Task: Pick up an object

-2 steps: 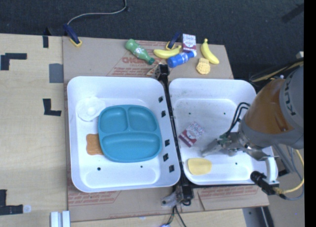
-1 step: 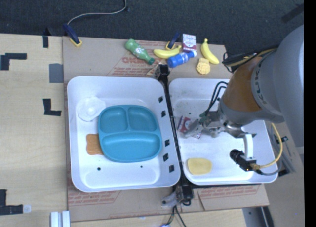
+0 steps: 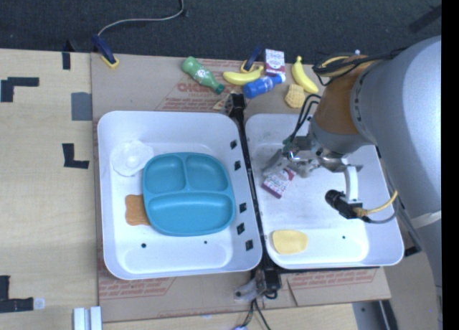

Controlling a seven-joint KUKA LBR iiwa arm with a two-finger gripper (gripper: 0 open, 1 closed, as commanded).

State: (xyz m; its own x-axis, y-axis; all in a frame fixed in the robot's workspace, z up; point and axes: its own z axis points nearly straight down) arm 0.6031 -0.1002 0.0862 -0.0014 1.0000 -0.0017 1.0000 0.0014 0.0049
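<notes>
the arm (image 3: 391, 99) comes in over the right bin (image 3: 373, 246), grey with its orange band above the wrist, and the gripper (image 3: 285, 167) hangs low over that bin's upper left part. directly under its tip lies a small pink and white packet (image 3: 275, 184), tilted on the bin floor; the metal fingers seem to touch or nearly touch the packet's upper edge, though the view is too small and cluttered here to be sure. whether the jaws are spread or closed i cannot tell, and nothing is plainly seen between them.

below the packet, near the right bin's front wall, rests a pale yellow round object (image 3: 289, 241), well apart from the gripper.

to the left of the packet, beyond the divider between the bins, the left bin (image 3: 115, 250) holds a blue divided plate (image 3: 189, 192). a clear plastic cup (image 3: 130, 157) lies just beside the plate's upper left corner, and an orange flat piece (image 3: 135, 210) pokes out from under the plate's left edge.

above the packet, outside the bins on the cardboard, sit a green bottle (image 3: 201, 75), a yellow banana (image 3: 242, 76), a blue bottle (image 3: 259, 87), a small pink carton (image 3: 275, 61), a second banana (image 3: 303, 76) and a yellow wedge (image 3: 295, 95).
</notes>
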